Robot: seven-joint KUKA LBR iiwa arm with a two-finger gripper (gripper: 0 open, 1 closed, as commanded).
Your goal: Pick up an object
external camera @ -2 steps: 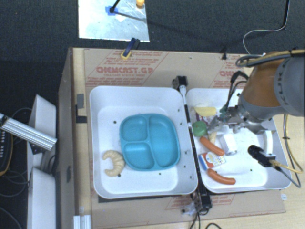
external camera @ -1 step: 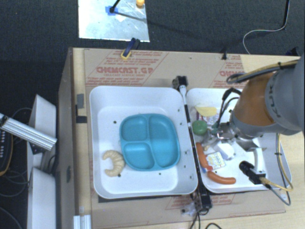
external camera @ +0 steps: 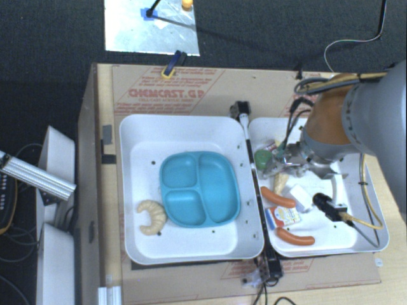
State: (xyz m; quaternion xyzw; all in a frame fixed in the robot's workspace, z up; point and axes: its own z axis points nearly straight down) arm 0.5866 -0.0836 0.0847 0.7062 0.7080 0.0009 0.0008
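- While the arm [external camera: 356, 116] reaches in from the right, its gripper [external camera: 287, 162] hangs low over the upper left part of the right bin [external camera: 365, 243]; whether it is spread or pressed together, I cannot tell, as the wrist hides it.
- Just left of the gripper lies a green object [external camera: 261, 158], close to the bin's left wall.
- Below the gripper sits a pale, cream-coloured piece [external camera: 280, 183], and under that an orange sausage-shaped item [external camera: 277, 197] lies at a slant.
- Near the bin's middle rest a small white block [external camera: 300, 199] and a small printed packet [external camera: 284, 217], with a second orange sausage [external camera: 296, 237] near the front wall.
- Nothing visible sits between the gripper's tips.
- On the left, the left bin [external camera: 137, 246] holds a blue divided plate [external camera: 199, 189] and a croissant [external camera: 152, 216] touching the plate's lower left edge.
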